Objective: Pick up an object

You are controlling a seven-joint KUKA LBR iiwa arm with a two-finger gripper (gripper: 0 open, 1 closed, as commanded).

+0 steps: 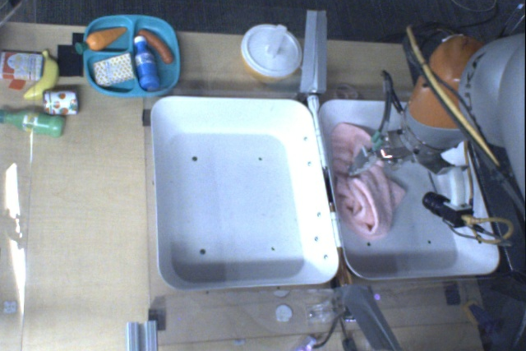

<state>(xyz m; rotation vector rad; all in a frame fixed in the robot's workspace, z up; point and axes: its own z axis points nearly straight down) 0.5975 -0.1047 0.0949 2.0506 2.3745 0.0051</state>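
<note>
A pink cloth (364,187) lies crumpled in the right bin (427,255). The pincer (371,155) sits on its upper folds; opening unclear. Soft fabric may slip free if only 1 thin fold is pinched.

From my remote station I can read no text, brand, number or sign. The small carton (22,66) and the printed can (60,102) at the left edge of the bench (82,218) carry coloured markings, and the blue bottle (146,66) carries a pale label, all too small and blurred to make out.
</note>
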